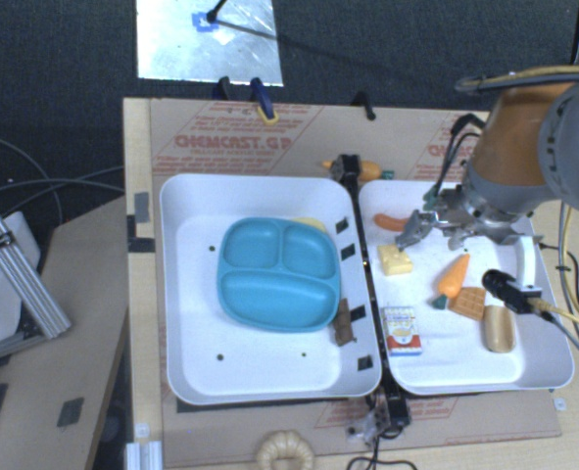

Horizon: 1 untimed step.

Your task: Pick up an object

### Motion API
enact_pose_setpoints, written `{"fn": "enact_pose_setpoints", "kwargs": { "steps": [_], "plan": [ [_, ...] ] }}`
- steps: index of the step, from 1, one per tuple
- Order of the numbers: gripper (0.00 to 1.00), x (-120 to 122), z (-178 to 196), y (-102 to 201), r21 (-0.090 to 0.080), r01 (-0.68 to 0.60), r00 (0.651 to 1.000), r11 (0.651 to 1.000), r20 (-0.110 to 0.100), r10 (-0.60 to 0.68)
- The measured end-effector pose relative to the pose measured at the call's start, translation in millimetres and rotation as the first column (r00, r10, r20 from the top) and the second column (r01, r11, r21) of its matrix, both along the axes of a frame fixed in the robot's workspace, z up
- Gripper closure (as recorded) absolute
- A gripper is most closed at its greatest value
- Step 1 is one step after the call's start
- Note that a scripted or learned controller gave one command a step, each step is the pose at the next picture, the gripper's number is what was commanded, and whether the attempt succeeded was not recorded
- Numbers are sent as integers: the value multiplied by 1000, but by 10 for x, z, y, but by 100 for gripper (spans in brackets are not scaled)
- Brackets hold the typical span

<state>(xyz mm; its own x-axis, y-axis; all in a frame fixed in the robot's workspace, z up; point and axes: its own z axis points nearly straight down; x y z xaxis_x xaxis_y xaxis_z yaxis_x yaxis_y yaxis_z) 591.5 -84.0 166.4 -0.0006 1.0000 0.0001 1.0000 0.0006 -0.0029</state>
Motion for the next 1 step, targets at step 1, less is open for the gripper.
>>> {"fn": "enact_pose_setpoints", "kwargs": {
  "steps": [1],
  "plan": [
    [0,-13,-420,-7,0,0,1000,1000,0,0]
  ]
}}
